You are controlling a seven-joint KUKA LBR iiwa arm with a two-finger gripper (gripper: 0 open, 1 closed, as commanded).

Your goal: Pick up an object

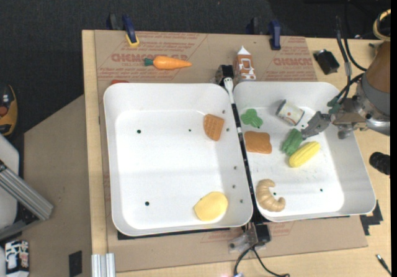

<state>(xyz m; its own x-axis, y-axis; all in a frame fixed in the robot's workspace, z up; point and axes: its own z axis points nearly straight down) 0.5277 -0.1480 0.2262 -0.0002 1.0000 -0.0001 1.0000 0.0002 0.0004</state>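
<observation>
Because the gripper [312, 125] hovered spread just above the green vegetable [291, 141] touching the corn [304, 154], a descent risked nudging both and closing on nothing.

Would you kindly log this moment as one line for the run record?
gripper: over right bin, beside corn | grasp: none seen | left bin: waffle, yellow round piece

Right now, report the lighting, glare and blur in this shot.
Camera view: even overhead light, soft shadows along the left bin inner walls; both white bins bright, nearly washed out; the gripper slightly soft beside the corn cob; the carrot sharp.
</observation>
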